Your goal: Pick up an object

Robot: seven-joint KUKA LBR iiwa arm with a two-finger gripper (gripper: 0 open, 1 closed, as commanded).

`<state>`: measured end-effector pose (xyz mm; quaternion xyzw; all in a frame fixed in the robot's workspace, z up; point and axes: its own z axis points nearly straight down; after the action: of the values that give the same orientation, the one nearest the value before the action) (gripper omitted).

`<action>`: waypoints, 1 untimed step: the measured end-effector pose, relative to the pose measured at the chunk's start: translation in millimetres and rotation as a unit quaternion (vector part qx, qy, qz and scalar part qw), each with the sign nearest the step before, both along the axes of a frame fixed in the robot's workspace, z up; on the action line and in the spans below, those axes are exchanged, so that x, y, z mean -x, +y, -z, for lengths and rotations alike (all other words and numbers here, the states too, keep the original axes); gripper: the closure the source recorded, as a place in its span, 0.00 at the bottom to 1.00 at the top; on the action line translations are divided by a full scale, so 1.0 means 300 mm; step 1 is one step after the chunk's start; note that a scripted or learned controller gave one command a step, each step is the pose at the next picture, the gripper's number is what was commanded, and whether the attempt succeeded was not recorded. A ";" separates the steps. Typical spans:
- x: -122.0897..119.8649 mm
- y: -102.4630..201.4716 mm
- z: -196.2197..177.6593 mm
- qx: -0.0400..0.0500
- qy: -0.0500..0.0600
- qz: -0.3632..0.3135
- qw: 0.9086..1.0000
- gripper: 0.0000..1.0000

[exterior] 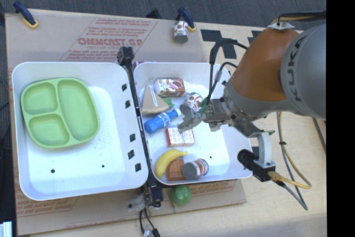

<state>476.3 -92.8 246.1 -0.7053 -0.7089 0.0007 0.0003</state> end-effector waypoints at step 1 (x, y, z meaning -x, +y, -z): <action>-0.267 -0.066 0.328 0.000 0.002 -0.001 1.000 0.00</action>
<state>556.5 -112.6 147.7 -0.7046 -0.7096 0.0018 0.0015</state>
